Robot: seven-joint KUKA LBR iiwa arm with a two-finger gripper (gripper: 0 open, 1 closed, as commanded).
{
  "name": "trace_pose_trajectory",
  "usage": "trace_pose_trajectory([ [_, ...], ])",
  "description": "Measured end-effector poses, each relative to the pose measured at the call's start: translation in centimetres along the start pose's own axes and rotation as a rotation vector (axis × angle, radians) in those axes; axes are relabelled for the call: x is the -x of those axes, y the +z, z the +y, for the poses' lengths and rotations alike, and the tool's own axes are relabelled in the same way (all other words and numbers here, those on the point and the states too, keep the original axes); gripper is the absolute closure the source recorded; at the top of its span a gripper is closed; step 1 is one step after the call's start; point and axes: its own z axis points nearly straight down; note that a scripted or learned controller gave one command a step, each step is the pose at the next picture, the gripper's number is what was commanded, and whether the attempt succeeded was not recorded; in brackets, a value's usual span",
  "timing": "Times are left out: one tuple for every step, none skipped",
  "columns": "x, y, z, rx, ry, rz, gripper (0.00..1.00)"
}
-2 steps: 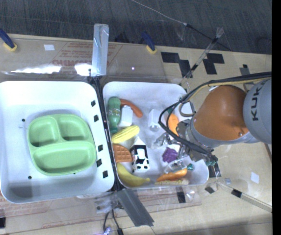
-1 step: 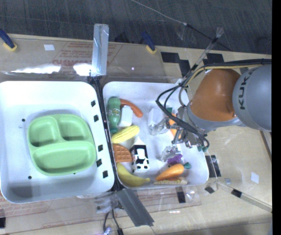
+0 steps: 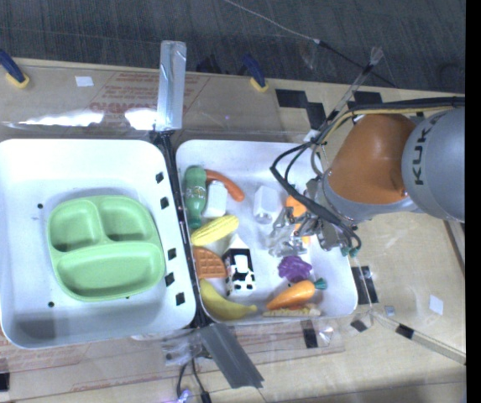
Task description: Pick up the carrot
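The carrot (image 3: 293, 295), orange with a green top at its right end, lies near the front wall of the right bin (image 3: 248, 152), beside a purple toy (image 3: 295, 268). My gripper (image 3: 287, 227) hangs low over the middle of that bin, a short way behind the carrot and the purple toy. Cables and the wrist hide much of it. The carrot lies free of the gripper.
The right bin also holds a long orange-red piece (image 3: 227, 185), a green bottle (image 3: 194, 188), corn (image 3: 215, 229), a waffle (image 3: 209, 264), a banana (image 3: 224, 306), a black-and-white carton (image 3: 240, 271) and a small orange item (image 3: 294, 206). A green divided plate (image 3: 106, 247) sits in the left bin (image 3: 13, 166).
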Motion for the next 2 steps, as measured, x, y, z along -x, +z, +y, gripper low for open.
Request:
trace_pose_trajectory([
  [2.92,-4.61,-0.50,0.000,0.105,0.003,1.00],
  [2.87,-4.52,-0.48,0.000,0.105,0.005,0.00],
])
